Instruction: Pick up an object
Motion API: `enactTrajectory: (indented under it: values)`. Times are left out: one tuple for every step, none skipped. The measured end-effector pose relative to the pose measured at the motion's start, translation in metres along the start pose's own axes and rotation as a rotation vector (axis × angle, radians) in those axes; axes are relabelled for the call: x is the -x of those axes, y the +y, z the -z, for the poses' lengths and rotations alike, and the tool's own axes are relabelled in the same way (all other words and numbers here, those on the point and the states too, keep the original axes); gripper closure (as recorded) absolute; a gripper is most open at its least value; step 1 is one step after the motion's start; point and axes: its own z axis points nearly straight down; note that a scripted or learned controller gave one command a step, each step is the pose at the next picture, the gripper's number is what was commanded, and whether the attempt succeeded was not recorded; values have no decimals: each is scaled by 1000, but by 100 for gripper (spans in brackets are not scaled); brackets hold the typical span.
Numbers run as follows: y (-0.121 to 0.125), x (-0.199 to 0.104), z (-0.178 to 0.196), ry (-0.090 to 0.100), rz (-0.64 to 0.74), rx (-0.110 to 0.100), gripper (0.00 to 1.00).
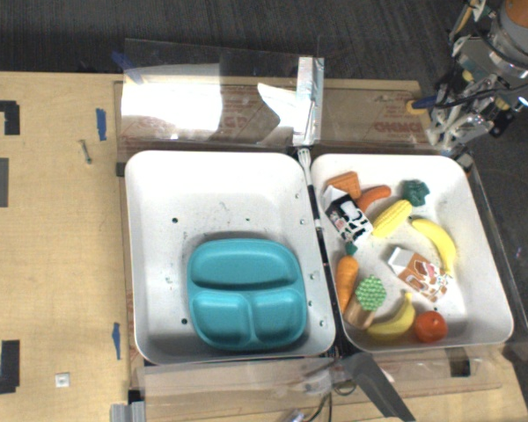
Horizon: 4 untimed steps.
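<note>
One gripper (475, 117), its jaw state impossible to tell, is being held beyond the right bin (488, 236); the banana (436, 240) is lying below-left, lengthwise toward it.

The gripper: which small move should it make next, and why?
Probably the gripper should move down-left in the view to hover above the right bin. It sits beyond the bin's far right corner, while the toy foods, such as the banana, lie inside that bin.
</note>
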Motion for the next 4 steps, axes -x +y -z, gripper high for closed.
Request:
enactTrajectory:
  values:
    - [-1, 1, 9, -6, -4, -1, 100]
    - [50, -79, -11, 7, -103, 6, 100]
    - [49, -76, 0, 1, -102, 3, 100]
    - [48, -74, 10, -6, -103, -2, 100]
